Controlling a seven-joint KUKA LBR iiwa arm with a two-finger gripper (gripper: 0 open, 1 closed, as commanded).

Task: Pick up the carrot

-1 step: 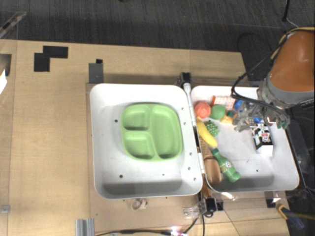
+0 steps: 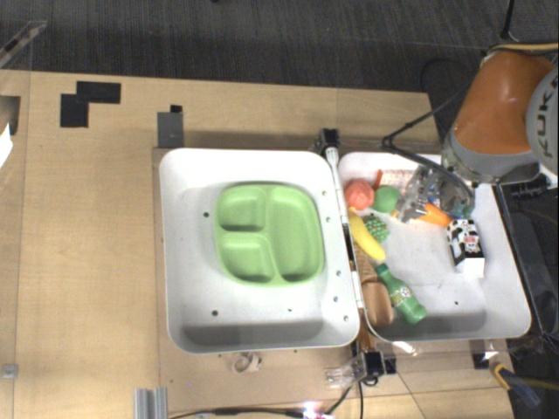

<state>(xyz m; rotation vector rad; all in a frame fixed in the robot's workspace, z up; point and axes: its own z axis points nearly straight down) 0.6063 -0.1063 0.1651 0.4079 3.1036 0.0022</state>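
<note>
The gripper point(image 2: 425, 201) hung over the far half of the right bin point(image 2: 507, 295), under the grey arm point(image 2: 502, 103) with its orange band; whether it was apart or together could not be told, since its metal parts blurred together. The carrot point(image 2: 434, 215) lay right beneath it, an orange piece touching or just under the tool, pointing toward the bin's right wall; a grasp could not be confirmed.

The left bin point(image 2: 188, 234) carried a green divided plate point(image 2: 267, 233) near its middle. In the right bin, along the left wall, lay a yellow banana point(image 2: 367, 239), and toward the near-left corner a green bottle point(image 2: 403, 297) beside a brown item point(image 2: 377, 302). A black-and-white box point(image 2: 465, 241) sat near the right wall, its printing too small to read. In the far-left corner were a pink-red ball point(image 2: 360, 194) and a small green ball point(image 2: 385, 200).
</note>
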